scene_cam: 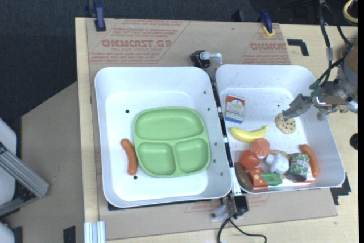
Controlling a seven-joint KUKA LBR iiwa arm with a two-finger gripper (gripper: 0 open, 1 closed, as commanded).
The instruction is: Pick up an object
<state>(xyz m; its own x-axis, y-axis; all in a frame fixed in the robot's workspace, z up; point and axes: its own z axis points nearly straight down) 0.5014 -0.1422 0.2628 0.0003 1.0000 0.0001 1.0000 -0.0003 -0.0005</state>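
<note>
My gripper [303, 98] hangs over the right side of the right bin [267, 74], reaching in from the right. It stands open with nothing between its fingers. Its lower fingertip [292, 109] is just above and beside a round speckled cookie [286, 124]. Left of the cookie lie a yellow banana [248, 134] and a small white and red carton [234, 109]. Along the bin's front sit a red tomato [260, 148], an orange sausage [310, 157] and a heap of several small toy foods [276, 168].
The left bin [114, 88] holds a green divided plate [170, 140] and an orange sausage [131, 156] at the plate's left. A black clip [200, 58] sits at the back between the bins. Cables hang at the far right.
</note>
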